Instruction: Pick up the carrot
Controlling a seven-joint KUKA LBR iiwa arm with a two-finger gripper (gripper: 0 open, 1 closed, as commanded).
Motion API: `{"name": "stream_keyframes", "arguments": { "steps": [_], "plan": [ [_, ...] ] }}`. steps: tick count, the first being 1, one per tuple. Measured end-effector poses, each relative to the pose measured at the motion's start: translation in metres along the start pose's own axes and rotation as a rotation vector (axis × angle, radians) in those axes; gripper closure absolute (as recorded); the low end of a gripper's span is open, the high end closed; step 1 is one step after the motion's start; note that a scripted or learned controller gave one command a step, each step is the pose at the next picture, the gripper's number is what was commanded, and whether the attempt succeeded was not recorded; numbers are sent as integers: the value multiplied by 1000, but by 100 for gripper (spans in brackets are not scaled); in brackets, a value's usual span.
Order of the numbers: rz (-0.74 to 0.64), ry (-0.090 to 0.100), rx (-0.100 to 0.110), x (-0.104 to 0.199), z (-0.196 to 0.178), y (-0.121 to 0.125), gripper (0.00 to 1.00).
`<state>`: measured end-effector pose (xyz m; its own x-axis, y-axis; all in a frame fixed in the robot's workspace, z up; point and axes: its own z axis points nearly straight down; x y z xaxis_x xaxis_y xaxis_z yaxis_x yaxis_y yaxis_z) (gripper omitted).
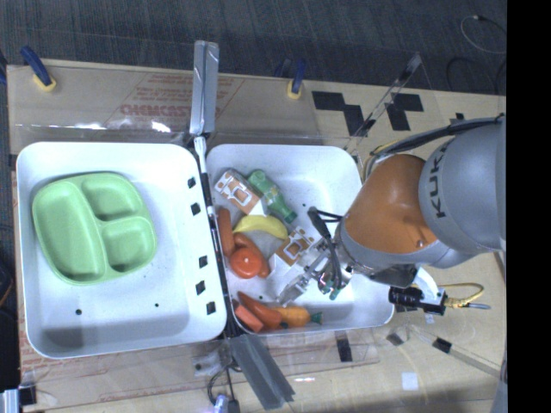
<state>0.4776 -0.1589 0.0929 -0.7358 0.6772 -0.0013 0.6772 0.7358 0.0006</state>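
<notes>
Camera view: carrot against bin wall.

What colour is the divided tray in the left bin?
Pale green. The divided tray has three compartments and shows best in the camera view, in the left bin.

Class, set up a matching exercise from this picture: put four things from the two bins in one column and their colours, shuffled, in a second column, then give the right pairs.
Things:
1. tray
2. banana
3. tomato
4. carrot

Colours:
A. yellow
B. orange
C. light green
D. red

Pairs: 1-C, 2-A, 3-D, 4-B
</notes>
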Motion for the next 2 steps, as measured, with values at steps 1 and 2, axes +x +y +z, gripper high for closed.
{"name": "stream_keyframes", "arguments": {
  "steps": [1,2],
  "plan": [
    [-6,0,0,0,-10,1,100],
    [-6,0,0,0,-10,1,0]
  ]
}}
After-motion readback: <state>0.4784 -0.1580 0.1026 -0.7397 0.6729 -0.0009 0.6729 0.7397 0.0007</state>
